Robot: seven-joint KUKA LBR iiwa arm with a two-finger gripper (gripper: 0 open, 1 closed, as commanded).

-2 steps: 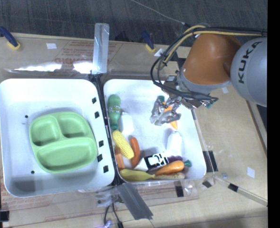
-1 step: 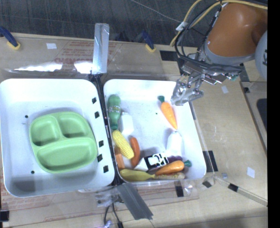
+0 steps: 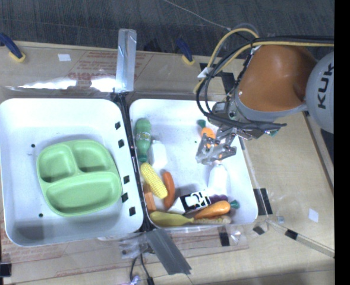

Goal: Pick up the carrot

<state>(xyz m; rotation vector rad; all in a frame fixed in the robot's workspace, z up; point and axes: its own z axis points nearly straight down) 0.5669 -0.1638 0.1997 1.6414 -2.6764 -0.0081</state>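
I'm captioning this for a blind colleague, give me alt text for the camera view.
The arm's pincer hangs low over the right bin, beside a small carrot near the bin's back wall. A corn cob, green bottle, banana and more toy food lie nearer the front; the left bin holds a green divided plate.

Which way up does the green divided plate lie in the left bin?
Right way up: the green plate shows its three hollow compartments facing upward.

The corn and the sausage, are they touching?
Touching. The camera view shows the corn lying against the sausage with no gap between them.
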